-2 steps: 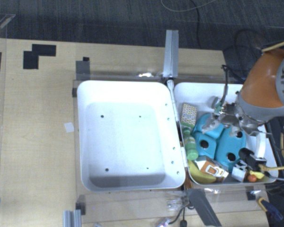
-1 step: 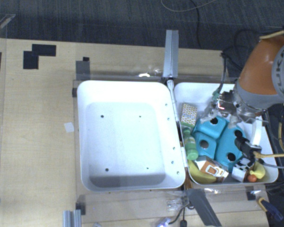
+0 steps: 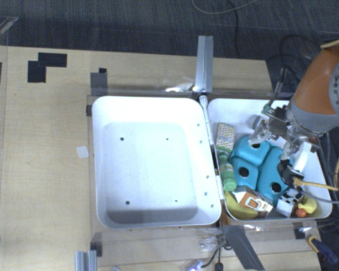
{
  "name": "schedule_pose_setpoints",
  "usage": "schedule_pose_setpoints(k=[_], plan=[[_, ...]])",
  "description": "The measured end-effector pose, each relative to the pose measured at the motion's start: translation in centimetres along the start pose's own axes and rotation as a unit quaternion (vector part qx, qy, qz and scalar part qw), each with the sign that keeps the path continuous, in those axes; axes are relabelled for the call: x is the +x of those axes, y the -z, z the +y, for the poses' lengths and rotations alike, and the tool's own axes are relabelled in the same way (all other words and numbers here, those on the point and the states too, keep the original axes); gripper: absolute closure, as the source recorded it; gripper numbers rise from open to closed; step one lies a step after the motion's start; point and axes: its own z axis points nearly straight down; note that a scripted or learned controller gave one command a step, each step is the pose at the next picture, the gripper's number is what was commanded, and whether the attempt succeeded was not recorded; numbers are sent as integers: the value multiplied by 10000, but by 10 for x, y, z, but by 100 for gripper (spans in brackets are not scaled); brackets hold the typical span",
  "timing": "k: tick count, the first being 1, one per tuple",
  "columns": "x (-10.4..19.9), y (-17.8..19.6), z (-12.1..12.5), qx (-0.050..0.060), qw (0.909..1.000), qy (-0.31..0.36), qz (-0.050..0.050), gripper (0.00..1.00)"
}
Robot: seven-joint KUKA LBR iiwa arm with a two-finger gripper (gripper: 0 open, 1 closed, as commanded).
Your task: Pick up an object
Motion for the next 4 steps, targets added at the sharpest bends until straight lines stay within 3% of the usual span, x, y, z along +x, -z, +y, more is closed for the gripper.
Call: schedule_pose_setpoints(k=[1, 2, 3, 4], plan=[[-18, -8, 42, -5, 9882, 1532, -4, 0], [-26, -28, 22, -3, 9934, 1146, -3, 0], [-14, -80, 55, -139, 9985, -528, 40, 0], [-9, -68, 58, -173, 9987, -476, 73, 100]])
